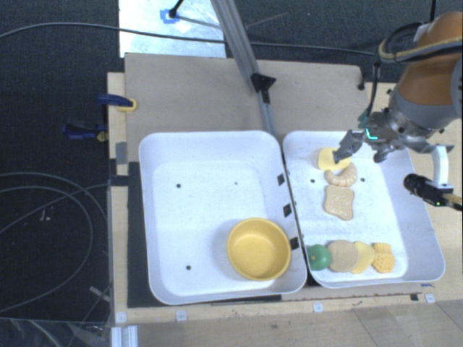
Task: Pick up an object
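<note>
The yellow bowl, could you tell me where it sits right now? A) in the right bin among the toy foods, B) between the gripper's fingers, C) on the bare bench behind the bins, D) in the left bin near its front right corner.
D: the yellow bowl rests on the floor of the left bin, close to its front right corner, apart from the toy foods in the right bin and far from the gripper.

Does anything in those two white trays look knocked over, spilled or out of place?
Nothing stands out. The yellow bowl sits upright in the left bin. In the right bin, the toy foods lie loose but inside the walls: a row along the near edge and a few pieces under the tool.
</note>
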`<state>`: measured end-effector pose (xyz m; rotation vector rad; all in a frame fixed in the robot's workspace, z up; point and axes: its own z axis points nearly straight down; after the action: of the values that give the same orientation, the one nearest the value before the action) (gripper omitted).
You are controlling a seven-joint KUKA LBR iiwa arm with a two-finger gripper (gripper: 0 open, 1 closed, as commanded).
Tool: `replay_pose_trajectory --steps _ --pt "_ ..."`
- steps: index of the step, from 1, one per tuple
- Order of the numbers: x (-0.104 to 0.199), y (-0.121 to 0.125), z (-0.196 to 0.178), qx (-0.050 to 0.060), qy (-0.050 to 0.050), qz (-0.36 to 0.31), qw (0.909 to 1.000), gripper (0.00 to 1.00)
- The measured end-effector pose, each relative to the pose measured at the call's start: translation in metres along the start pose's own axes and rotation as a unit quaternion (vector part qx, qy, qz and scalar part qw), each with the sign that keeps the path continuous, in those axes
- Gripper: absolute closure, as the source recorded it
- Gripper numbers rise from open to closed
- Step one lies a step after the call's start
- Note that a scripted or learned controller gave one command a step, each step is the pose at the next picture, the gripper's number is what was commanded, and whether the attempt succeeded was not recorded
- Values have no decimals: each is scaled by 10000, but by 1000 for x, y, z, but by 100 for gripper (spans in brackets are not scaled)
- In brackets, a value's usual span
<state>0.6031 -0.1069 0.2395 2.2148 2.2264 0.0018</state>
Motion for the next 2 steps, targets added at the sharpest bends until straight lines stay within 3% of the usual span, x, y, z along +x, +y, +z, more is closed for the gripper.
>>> replay_pose_trajectory --steps 1,2 --pt "0 0 0 -3 -1 0 10000 0" --pt "-9 4 48 17 -4 21 10000 0"
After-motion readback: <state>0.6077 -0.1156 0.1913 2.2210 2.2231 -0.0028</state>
